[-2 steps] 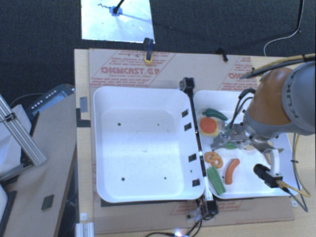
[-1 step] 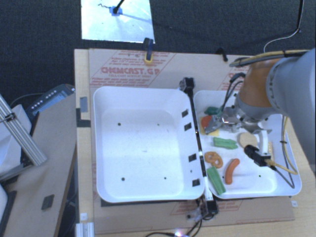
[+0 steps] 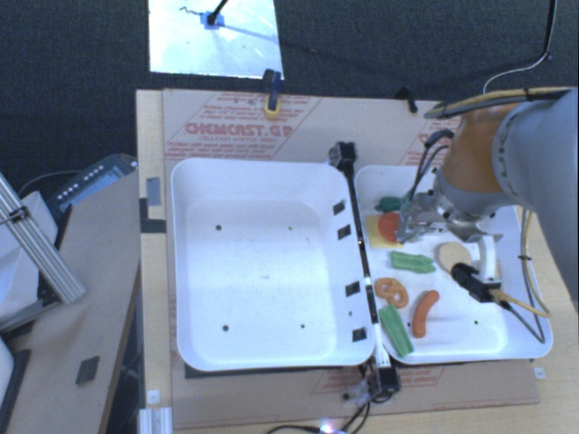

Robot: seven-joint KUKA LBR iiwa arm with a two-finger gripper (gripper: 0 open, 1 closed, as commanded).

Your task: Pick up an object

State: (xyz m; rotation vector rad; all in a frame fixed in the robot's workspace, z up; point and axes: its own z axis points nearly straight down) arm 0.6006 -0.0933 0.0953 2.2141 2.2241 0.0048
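Camera view, from above at a slant: two shallow white bins sit side by side on the worktop (image 3: 226,120). The left bin (image 3: 199,188) shows bare floor. The right bin (image 3: 520,333) holds all the small items.

Arm (image 3: 534,147) enters from the right, orange band (image 3: 475,156) above the wrist, and is lowered into the upper part of the right bin. Pincer (image 3: 404,229) sits low over the bin's upper left area; whether it is wide or narrow, I cannot tell, since the wrist body hides the tips.

Items relative to the pincer:
- Red-orange round piece (image 3: 389,228) lies immediately left of the pincer, touching or nearly so; contact not resolvable.
- Dark green piece (image 3: 389,204) lies just above and left of it, near the bin's top wall.
- Green ridged piece (image 3: 412,262) lies just below the pincer, apart from it.
- Pale tan flat piece (image 3: 450,257) lies below and right, partly under the arm's hardware.
- Pretzel (image 3: 392,289) lies further below, near the divider side.
- Green block (image 3: 395,330) lies near the lower left corner, tilted.
- Red-orange sausage (image 3: 424,312) lies right of the block, well apart from the pincer.

Nothing is visibly lifted off the bin floor.
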